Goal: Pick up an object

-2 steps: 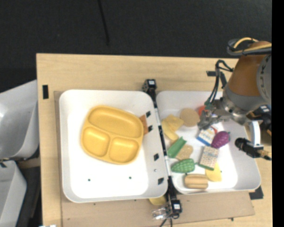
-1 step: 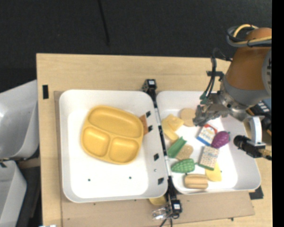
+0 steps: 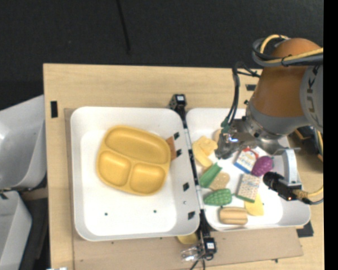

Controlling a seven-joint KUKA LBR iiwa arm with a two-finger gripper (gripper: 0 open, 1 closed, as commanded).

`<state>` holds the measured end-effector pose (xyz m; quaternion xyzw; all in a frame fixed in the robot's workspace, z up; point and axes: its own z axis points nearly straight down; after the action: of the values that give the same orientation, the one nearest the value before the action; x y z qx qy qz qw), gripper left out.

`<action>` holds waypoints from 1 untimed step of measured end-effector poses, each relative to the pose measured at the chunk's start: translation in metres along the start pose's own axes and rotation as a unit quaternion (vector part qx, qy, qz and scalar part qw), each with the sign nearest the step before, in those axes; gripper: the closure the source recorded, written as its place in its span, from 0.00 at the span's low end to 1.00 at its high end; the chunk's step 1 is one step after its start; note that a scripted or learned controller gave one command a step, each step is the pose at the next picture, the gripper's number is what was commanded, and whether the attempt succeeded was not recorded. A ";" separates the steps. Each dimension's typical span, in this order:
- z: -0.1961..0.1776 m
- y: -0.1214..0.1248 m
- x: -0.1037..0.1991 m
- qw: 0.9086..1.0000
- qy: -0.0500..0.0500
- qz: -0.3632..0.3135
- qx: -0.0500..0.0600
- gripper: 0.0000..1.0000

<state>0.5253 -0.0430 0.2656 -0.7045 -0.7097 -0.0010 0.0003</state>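
1. Two shallow white bins sit side by side on a wooden bench. The left bin [image 3: 84, 207] holds a yellow divided tray [image 3: 134, 160]. The right bin [image 3: 270, 221] holds a crowd of small toy foods.
2. The grey arm with its orange band [image 3: 281, 83] reaches in from the right and bends down over the right bin's upper half.
3. The gripper [image 3: 225, 148] hangs low near the bin's upper left part. How its jaws stand cannot be told, and nothing is seen held.
4. The nearest things lie just below and left of the gripper: a pale yellow cheese wedge [image 3: 203, 151] and a green pod [image 3: 210, 175], whose long axis runs diagonally.
5. A purple piece [image 3: 262, 165], a small printed box [image 3: 249, 187] and a tan roll [image 3: 232, 216] lie farther toward the bin's lower right.
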 end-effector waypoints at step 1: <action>-0.060 -0.027 0.050 1.000 0.000 -0.001 -0.003 1.00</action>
<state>0.4974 0.0071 0.3260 -0.7041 -0.7101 -0.0029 -0.0015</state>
